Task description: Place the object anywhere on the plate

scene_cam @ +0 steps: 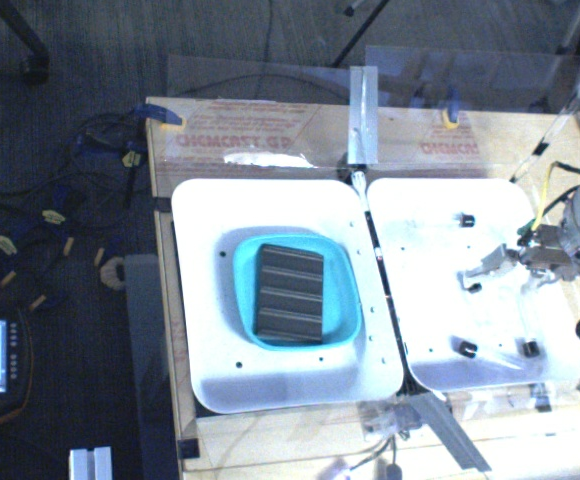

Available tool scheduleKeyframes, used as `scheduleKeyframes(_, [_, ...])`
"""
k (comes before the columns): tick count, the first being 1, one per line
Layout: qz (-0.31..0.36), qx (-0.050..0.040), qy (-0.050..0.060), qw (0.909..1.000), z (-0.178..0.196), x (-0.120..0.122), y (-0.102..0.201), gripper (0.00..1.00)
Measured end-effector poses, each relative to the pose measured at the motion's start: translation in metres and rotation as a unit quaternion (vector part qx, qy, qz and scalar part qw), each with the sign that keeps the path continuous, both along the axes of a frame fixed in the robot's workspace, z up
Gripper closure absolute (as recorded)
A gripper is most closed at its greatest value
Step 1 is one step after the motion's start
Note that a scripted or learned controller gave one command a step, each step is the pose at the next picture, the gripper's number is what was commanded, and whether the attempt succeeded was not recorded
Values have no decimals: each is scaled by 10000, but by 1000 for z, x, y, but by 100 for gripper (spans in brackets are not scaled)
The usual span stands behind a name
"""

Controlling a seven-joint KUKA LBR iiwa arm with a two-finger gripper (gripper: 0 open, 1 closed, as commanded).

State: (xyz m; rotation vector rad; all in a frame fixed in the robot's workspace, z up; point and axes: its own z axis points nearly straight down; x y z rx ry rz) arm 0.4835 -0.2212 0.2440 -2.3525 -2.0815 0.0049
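A dark grey ribbed block (290,293) lies flat on the blue plate (345,298), which sits in the left white bin (200,268). The block rests fully within the plate's rim, near its middle. My gripper (485,268) hangs over the right part of the right bin (420,298), well away from the plate and the block. Nothing is visible in its grasp.
Small black studs (466,221) (464,347) (528,348) dot the right bin's floor. A metal divider post (362,118) stands at the back between the bins. Cables and a yellow wire (542,208) trail by the arm at the right edge.
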Motion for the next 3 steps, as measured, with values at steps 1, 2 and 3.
scheduleKeyframes(1, [-273,-9,-16,9996,76,1,3,0])
scheduleKeyframes(2, [-566,1,-8,9984,82,1,3,0])
scheduleKeyframes(3, [-815,-9,-16,9967,160,50,5,0])
